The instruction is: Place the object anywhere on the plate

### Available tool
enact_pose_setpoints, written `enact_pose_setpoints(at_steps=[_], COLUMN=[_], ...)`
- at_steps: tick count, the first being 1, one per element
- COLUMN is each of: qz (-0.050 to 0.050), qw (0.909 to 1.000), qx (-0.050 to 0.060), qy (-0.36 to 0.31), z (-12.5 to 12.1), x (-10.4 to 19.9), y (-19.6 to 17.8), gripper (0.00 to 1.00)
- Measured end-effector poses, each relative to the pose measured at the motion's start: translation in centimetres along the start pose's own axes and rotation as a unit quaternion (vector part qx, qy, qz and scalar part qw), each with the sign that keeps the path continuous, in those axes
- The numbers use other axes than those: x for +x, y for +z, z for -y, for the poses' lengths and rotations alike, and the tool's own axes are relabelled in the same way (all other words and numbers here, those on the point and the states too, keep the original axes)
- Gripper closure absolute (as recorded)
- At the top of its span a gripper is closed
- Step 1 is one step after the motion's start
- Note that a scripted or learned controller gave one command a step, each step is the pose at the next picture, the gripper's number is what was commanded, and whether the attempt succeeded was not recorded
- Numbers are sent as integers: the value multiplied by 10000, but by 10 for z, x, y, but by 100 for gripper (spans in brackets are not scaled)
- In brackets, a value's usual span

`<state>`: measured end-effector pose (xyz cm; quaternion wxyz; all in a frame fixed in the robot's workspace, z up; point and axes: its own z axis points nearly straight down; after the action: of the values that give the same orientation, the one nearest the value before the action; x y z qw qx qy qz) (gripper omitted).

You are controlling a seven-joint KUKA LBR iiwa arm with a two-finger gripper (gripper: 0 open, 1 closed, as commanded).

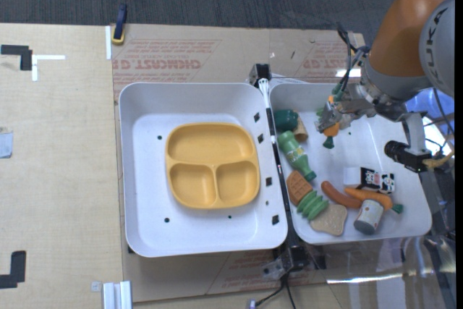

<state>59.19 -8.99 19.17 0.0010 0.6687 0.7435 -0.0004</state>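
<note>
Yellow plate [213,163] sat in left bin [137,177], three compartments bare. Farther back, over right bin [405,224], my gripper [330,121] hung with small orange object [330,129] clamped between fingers, well apart from plate.

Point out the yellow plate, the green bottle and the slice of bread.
yellow plate [211,141]: camera view, floor of its large top section.
green bottle [295,155]: camera view, its body.
slice of bread [330,220]: camera view, its middle.
</note>
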Motion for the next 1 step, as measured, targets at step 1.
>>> enact_pose_setpoints(at_steps=[1], qz=[-2], qw=[9994], qx=[13], qy=[-334], z=[-24], x=[67], y=[-70], gripper=[100])
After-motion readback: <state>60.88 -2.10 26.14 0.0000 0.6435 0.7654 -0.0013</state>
